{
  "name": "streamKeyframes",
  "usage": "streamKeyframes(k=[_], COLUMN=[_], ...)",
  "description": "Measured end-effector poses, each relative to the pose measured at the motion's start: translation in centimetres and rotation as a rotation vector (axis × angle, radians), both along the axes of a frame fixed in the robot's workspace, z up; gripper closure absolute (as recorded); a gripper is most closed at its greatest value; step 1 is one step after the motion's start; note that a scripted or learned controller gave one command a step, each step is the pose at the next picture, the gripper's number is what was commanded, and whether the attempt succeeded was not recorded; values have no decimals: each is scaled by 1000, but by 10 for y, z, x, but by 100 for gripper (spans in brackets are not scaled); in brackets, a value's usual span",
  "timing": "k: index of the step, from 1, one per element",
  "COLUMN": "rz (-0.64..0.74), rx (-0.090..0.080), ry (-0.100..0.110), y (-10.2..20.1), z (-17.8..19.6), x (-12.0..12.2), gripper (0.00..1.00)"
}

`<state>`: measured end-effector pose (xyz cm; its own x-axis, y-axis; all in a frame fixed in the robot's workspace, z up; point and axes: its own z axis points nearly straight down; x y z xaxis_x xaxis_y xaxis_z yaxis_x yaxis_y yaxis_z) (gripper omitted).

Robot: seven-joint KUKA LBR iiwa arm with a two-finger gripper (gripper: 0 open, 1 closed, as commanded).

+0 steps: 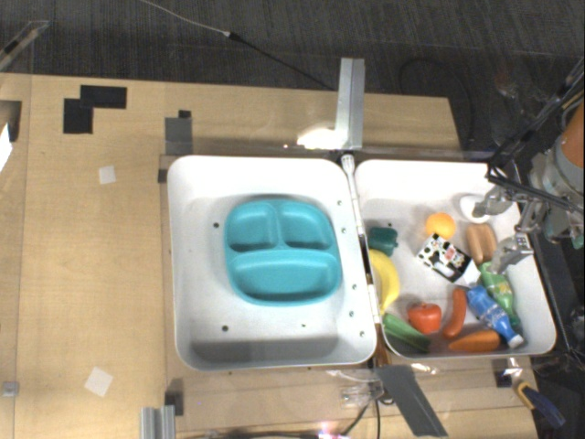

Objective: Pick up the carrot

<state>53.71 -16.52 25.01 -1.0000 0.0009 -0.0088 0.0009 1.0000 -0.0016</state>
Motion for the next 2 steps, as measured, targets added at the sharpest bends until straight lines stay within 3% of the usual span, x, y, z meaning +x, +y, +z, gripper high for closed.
streamKeyframes(k=[1,2], rz=[-98,-322], rx=[0,4], ry=[-11,-7], y=[20,37], z=[-125,-161], x=[2,70], gripper=[0,0])
